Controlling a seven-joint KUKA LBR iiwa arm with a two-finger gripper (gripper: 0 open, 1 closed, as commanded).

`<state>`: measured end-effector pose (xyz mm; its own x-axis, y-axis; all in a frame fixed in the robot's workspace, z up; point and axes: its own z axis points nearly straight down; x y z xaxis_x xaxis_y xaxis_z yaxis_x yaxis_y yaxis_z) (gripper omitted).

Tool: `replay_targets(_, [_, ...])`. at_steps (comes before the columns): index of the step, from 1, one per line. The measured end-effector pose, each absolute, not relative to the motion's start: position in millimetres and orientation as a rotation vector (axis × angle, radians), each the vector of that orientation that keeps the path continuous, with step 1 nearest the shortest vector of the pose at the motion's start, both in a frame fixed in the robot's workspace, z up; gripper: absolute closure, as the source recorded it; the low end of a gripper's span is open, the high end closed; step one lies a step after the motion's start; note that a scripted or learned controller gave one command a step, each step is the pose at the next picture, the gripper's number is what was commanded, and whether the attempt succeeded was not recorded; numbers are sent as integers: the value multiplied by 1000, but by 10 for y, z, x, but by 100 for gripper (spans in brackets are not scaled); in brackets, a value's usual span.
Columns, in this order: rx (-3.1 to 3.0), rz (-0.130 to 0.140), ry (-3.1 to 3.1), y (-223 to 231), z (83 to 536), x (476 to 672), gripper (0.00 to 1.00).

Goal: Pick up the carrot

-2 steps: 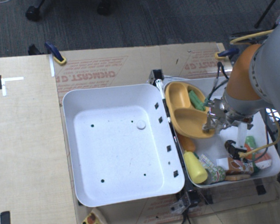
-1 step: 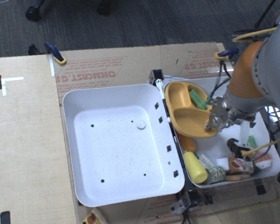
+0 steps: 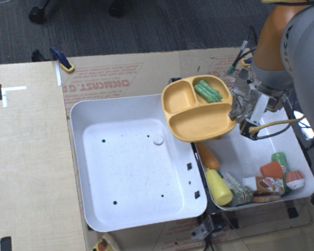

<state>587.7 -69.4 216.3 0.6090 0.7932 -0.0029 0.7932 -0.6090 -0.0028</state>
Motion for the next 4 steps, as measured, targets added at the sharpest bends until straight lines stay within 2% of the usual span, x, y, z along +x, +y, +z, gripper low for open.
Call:
replay_targets(1, [-2831, 5, -1361, 0, 1912, 5320, 100])
replay_targets(2, [-2889, 8, -1235, 244, 2443, 5335, 100])
replay_targets(3, [-2937, 11, -1112, -305, 2643, 4776, 100])
replay_targets(4, [-2908, 11, -1187, -670, 2692, 4777, 100])
